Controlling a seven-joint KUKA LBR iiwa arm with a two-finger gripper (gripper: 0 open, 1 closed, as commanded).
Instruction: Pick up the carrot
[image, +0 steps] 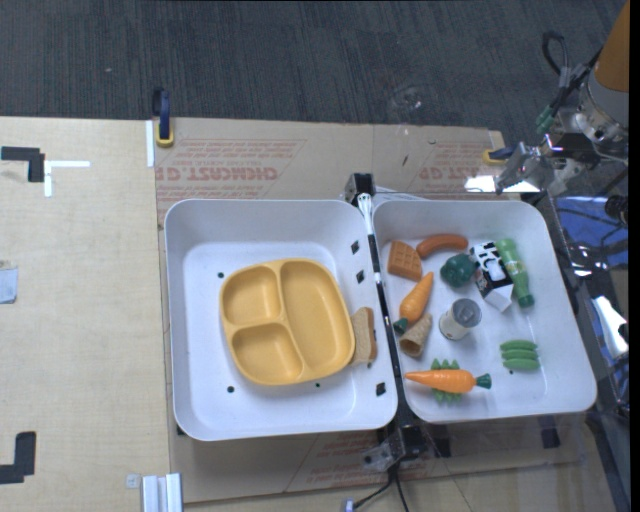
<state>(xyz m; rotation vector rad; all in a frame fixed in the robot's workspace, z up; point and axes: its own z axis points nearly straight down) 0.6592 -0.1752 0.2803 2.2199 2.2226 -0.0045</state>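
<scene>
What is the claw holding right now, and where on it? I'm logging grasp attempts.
Nothing: the claw sits above the right bin's far rim, apart from both carrots.

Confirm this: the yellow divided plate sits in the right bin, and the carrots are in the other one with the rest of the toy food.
Wrong bin. The camera view shows the yellow plate in the left bin; the carrots lie in the right bin with the other toy food.

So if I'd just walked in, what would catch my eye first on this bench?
Probably the yellow divided plate, large and bright in the middle of the left bin. Next, the jumble of toy food in the right bin: two orange carrots, one near its centre and one by the front edge, plus a sausage at the back.
</scene>
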